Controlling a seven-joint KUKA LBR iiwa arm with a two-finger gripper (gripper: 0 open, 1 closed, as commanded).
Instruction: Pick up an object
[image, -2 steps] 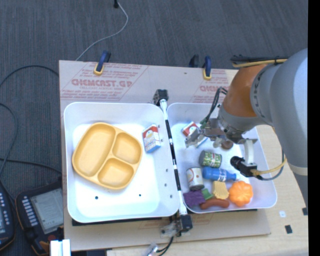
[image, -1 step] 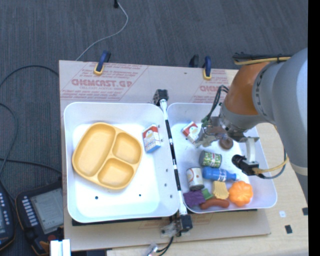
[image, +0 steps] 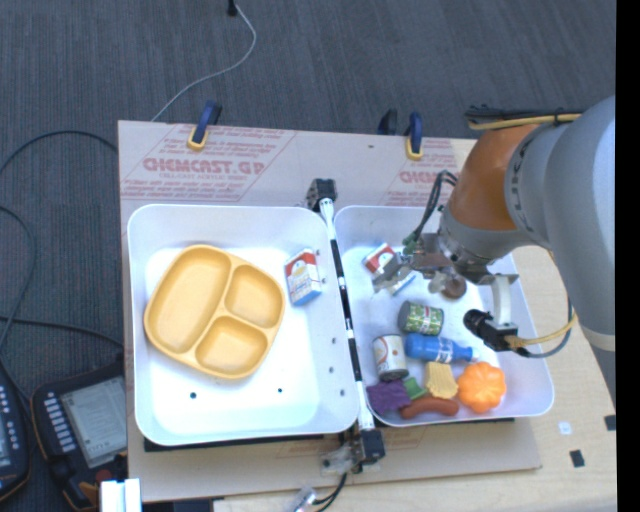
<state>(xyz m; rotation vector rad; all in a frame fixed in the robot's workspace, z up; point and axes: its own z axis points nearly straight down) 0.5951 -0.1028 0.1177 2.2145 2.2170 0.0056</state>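
My gripper (image: 395, 273) hangs over the upper left part of the right bin (image: 530, 400), reaching in from the right. A small red and white object (image: 379, 259) lies right beside its tip, touching or nearly touching it. Below it stand a green can (image: 421, 319), a blue bottle (image: 438, 349) on its side and a white can with a red label (image: 389, 352). Along the bin's front edge lie an orange fruit (image: 482, 386), a yellow wedge (image: 440, 379), purple grapes (image: 389, 396) and a reddish sausage-shaped piece (image: 431, 406).
The left bin (image: 160, 410) holds a yellow divided plate (image: 213, 310) and a small milk carton (image: 303, 277) near its right wall. A black cable (image: 500, 335) loops off the wrist over the right bin. A tablet (image: 90, 415) sits off the bench at lower left.
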